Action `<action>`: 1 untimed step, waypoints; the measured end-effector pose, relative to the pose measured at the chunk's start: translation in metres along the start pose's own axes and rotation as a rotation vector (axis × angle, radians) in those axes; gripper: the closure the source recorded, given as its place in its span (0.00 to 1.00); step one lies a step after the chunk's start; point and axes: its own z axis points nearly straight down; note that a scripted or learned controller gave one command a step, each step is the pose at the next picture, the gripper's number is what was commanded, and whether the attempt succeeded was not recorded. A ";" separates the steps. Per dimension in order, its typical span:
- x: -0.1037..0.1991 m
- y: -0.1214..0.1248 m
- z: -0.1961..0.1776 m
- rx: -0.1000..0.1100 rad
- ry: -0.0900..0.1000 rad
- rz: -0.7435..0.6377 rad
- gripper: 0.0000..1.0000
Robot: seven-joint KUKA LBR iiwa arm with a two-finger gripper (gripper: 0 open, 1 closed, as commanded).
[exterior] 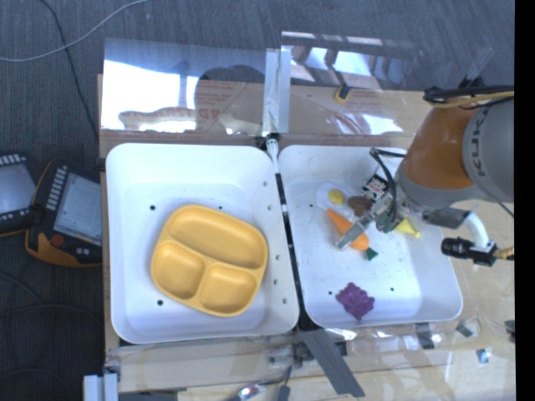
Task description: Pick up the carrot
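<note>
Gripper [354, 230] is down in the right bin [435, 303], jaws spread and straddling the carrot [346, 225] lying slantwise between them, so my call is close squarely across its middle, clear of the yellow piece [336, 196] just beyond.

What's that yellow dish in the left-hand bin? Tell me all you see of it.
The yellow tray looks like smooth plastic, with rounded corners and three hollows: one long, two smaller. It lies flat on the floor of the left bin, turned slightly askew, near the middle. Nothing sits in it, and the arm is away over the other bin.
</note>
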 end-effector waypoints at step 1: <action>0.000 0.002 -0.010 -0.003 0.002 0.000 1.00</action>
